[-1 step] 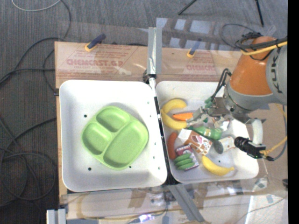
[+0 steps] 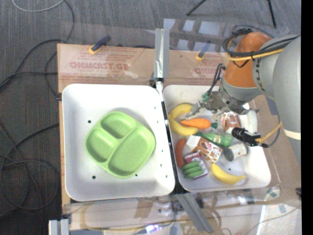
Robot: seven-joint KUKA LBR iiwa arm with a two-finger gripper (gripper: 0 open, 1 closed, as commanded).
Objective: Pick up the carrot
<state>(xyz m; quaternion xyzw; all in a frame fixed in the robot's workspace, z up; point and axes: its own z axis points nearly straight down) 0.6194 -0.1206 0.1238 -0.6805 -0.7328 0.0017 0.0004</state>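
Bins sit side by side on the surface [image 2: 73,65], seen from above at a slant, and I read them from left to right. Farthest left, the left bin [image 2: 73,180] holds a green divided plate [image 2: 121,144], lying well apart from anything I need. Across the shared wall, the right bin [image 2: 259,177] is crowded. A yellow banana [image 2: 177,120] curves along its left side, and the carrot [image 2: 195,123], orange and lying roughly level, rests against that banana's inner curve. Below these lie a red sausage-shaped toy [image 2: 180,151], a green pea pod [image 2: 192,169], a small printed carton [image 2: 209,150] and a second banana [image 2: 226,175]. A green bottle [image 2: 219,139] lies just beside the carrot's right end, with a small jar [image 2: 231,120] beyond it. My gripper [image 2: 208,104] comes in from the right and hovers just above and right of the carrot; I cannot tell whether my fingers are spread or closed, because wrist and cables blur together there, and I see nothing held between them. The carrot has not been picked up. The risks come from crowding, I judge: dropping straight down from here could land on the carrot's right tip rather than its middle, so it might pivot out of the grip. One finger could also wedge against the banana or nudge the bottle, and I might lift the wrong thing or nothing at all.
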